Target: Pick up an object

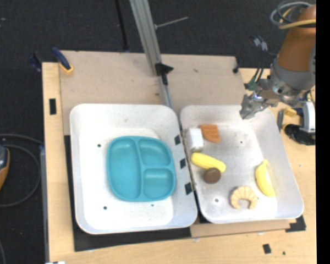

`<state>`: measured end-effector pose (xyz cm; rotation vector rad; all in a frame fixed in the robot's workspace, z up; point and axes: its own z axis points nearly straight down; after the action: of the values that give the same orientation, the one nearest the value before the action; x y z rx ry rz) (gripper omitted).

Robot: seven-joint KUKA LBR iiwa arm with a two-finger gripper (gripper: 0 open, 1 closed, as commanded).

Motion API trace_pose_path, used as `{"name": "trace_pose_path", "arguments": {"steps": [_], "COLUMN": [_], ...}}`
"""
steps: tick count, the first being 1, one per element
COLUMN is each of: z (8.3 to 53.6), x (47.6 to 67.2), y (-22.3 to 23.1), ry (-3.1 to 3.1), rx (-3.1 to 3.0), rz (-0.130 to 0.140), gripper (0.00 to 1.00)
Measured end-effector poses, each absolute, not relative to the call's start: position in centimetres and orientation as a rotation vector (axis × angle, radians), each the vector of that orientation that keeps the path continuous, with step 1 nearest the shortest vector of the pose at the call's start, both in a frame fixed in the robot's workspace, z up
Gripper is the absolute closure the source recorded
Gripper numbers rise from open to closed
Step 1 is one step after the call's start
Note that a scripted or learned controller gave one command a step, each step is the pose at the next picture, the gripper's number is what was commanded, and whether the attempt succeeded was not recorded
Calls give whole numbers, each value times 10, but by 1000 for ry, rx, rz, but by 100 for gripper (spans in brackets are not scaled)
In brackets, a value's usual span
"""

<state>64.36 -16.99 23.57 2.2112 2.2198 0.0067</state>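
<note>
We see the grey arm with its orange band [297, 43] reaching in over the surface's right edge, near the far right corner. Its claw [249, 110] hangs above the far edge of the right shallow white bin [275, 147], close to that bin's far right corner. We see nothing between its tips. The tips are small and dark against the bin wall, and we cannot tell whether they are spread or pressed together.

Contents of the right bin, all lying loose and apart from the claw:
- a small white cylinder [196, 138] at the bin's left edge, toward the far side
- an orange wedge-shaped piece [210, 132] just beside the cylinder
- a yellow banana-like toy [208, 161] along the left side, nearer the middle
- a brown round piece [212, 175] touching or just beside that banana's near side
- a second yellow banana-like toy [264, 179] near the bin's right edge
- a tan croissant-shaped piece [244, 197] toward the near edge

The left shallow white bin [88, 147] holds a teal plastic divided plate [141, 168], lying flat near its centre, with three compartments facing up.

A slanted aluminium rail [149, 37] stands over the surface's far edge, between the two bins. A blue and yellow clamp [62, 60] grips the surface's far left corner.
</note>
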Motion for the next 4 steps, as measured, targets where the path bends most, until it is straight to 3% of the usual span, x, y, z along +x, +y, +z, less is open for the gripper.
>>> {"name": "trace_pose_path", "arguments": {"steps": [1,3,4], "z": [233,237,230], "x": [644,612,606], "y": [-171,-73,-26], "ry": [2224,2229,2229], "rx": [2213,2214,2215], "rz": [0,3,1], "gripper": [100,100,100]}}
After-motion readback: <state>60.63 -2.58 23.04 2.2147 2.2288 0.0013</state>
